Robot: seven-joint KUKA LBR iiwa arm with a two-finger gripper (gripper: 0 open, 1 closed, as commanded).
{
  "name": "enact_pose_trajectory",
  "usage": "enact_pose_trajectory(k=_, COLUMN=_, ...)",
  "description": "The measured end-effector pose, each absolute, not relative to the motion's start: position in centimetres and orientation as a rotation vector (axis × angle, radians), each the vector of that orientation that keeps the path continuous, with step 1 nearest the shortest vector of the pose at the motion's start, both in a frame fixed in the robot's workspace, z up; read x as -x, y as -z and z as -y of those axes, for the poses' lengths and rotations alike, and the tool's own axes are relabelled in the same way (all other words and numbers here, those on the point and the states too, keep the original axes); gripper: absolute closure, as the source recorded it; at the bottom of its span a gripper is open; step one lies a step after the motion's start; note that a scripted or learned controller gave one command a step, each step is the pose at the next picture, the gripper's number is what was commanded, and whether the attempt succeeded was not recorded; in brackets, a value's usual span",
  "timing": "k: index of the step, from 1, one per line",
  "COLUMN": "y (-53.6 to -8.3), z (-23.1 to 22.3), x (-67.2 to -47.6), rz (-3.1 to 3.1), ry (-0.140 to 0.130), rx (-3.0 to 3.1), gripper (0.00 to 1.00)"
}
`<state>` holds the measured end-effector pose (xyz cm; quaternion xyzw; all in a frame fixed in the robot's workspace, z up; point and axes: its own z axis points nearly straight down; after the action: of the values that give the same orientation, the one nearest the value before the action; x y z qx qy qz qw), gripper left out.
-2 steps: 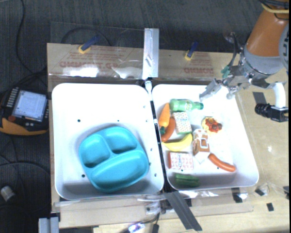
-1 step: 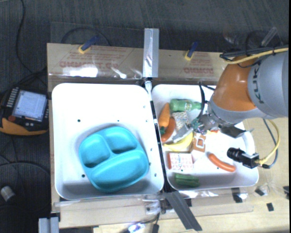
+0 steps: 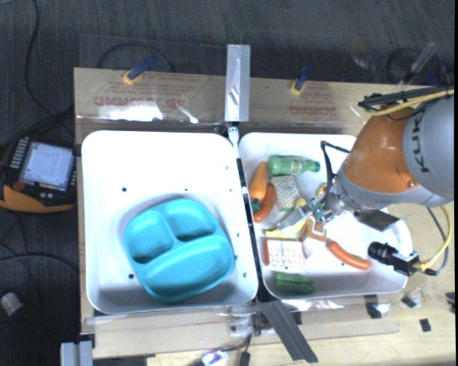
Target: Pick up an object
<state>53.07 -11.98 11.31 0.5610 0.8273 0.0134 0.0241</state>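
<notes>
Claw (image 3: 318, 209) down in right bin (image 3: 389, 284), amid clutter; finger state: cannot tell. Nearest candidate: orange sausage (image 3: 347, 255), just beside claw toward lower right, long axis slanting down-right. Green bottle (image 3: 293, 165) farther, toward bin's back wall. Nothing seen gripped.

Both bins (image 3: 107, 155) looking like glossy white plastic; blue tray (image 3: 179, 248) showing smooth matt plastic; bench (image 3: 164, 94) looking like plain wood.

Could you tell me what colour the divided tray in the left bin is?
Bright blue tray, clearest in the camera view.
</notes>
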Motion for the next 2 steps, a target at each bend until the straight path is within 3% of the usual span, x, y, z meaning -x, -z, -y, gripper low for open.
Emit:
enact_pose_trajectory(k=1, y=-11.0, z=11.3, x=-53.6, rz=-2.473, ry=-0.040, rx=-1.848, gripper=0.00)
enact_pose_trajectory(k=2, y=-15.7, z=13.5, x=-53.0, rz=-2.460, ry=0.008, rx=-1.963, gripper=0.00)
